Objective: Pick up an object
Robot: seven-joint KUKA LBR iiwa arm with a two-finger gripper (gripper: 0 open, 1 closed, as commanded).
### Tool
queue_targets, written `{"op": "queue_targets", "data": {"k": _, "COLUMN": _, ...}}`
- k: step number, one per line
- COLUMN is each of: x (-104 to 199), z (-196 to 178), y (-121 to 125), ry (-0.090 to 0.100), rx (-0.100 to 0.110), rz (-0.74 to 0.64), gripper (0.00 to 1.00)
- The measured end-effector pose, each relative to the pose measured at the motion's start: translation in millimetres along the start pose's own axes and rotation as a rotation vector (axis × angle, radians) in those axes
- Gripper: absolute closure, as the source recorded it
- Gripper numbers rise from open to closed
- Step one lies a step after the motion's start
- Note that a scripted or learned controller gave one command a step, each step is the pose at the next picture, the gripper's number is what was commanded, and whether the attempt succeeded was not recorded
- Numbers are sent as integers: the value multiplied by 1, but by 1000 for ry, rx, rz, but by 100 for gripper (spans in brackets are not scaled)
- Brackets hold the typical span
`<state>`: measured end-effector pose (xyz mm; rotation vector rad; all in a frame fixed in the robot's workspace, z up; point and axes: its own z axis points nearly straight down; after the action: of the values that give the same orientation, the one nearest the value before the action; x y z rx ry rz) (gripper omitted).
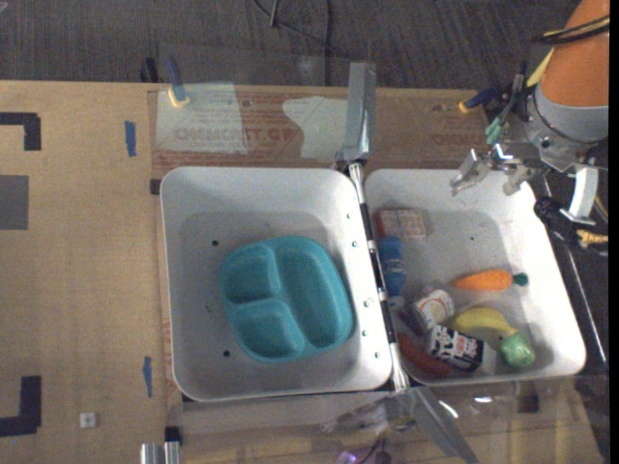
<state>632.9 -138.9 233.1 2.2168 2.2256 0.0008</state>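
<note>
Grey arm with orange band enters from the right; its claw [493, 169] hangs raised, fingers spread, holding nothing.

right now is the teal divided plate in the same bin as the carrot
No, the teal divided plate lies in the left bin, while the carrot lies in the right bin.

The arm [578, 71] shows a rounded orange band over a grey collar, with black and yellow cables across the orange at twelve o'clock and teal clips plus silvery metal fittings at nine o'clock.
</note>
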Motion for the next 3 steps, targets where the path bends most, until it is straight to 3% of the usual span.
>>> {"op": "queue_targets", "data": {"k": 1, "x": 0, "z": 0, "y": 0, "ry": 0, "rx": 0, "rz": 0, "gripper": 0}}
{"op": "queue_targets", "data": {"k": 2, "x": -65, "z": 111, "y": -41, "ry": -1, "rx": 0, "rz": 86, "gripper": 0}}
{"op": "queue_targets", "data": {"k": 3, "x": -65, "z": 111, "y": -41, "ry": -1, "rx": -1, "rz": 86, "gripper": 0}}
